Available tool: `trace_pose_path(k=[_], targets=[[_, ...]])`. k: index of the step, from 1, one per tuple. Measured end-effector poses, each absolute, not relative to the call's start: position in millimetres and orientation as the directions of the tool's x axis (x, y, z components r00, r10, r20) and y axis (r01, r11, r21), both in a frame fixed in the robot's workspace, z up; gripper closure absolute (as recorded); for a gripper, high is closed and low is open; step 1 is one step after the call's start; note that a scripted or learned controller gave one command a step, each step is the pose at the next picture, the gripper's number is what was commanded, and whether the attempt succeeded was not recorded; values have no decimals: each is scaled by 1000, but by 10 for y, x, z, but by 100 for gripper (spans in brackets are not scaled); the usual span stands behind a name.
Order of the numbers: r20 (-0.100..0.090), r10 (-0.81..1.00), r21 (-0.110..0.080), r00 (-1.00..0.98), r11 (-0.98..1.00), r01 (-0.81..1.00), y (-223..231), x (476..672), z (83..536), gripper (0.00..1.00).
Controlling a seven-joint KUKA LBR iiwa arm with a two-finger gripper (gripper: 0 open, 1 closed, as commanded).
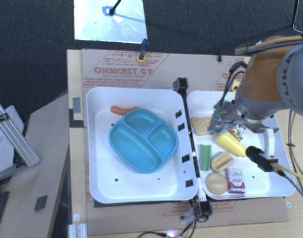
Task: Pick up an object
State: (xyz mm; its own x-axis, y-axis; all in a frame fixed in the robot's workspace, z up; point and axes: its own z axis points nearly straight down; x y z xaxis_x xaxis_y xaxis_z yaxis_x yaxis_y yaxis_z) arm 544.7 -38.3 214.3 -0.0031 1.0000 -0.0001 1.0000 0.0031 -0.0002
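My gripper point(216, 125) hangs low over the upper left part of the right bin point(277, 182), just above a tan bread slice point(200, 126). Right of it lies a yellow banana-shaped piece point(230, 144), with a red and white wrapper point(237, 131) partly hidden under the wrist. Further down are a green stick point(205, 156), a small brown bun point(221, 160), a round pale bun point(216, 182) and a red packet point(235, 180). Nothing is visibly lifted.
The left bin point(99, 133) holds a blue divided plate point(143, 139) and an orange sausage point(124, 110) at its upper edge. A black divider point(188, 138) runs between the bins. The grey and orange arm point(270, 78) covers the right bin's upper right.
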Motion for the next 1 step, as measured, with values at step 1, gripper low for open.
trace_pose_path(k=[1], targets=[[0,1000,3,-5,5,1000,-283,5534,2290,100]])
